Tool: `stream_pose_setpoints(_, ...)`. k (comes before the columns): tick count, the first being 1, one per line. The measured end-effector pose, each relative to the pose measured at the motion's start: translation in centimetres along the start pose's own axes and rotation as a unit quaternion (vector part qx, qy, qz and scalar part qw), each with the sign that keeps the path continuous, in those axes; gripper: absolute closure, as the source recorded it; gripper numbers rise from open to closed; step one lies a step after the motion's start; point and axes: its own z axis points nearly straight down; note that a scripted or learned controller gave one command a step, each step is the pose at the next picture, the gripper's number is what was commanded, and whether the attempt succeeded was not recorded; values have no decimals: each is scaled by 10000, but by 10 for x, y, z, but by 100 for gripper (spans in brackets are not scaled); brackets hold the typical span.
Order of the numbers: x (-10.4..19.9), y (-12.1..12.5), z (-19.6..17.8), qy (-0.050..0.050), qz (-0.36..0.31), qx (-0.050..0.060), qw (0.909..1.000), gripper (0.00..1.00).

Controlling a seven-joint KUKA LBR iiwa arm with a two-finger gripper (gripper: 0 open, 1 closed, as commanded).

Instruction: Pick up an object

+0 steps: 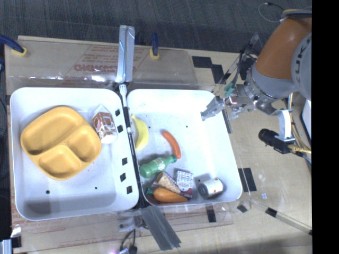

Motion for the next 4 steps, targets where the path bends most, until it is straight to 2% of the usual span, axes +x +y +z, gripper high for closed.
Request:
stream_pose_setpoints(1, 48, 35, 127, 6, 1027, 6, 9947, 0)
stream_pose_setpoints(2, 64, -12, 168, 1, 1225, 2, 9925, 0)
stream_pose_setpoints(3, 64, -12, 159, -1, 1203, 11, 9927, 100)
stream_pose_setpoints(4, 112, 2, 47, 4, 1380, -13, 9904, 100)
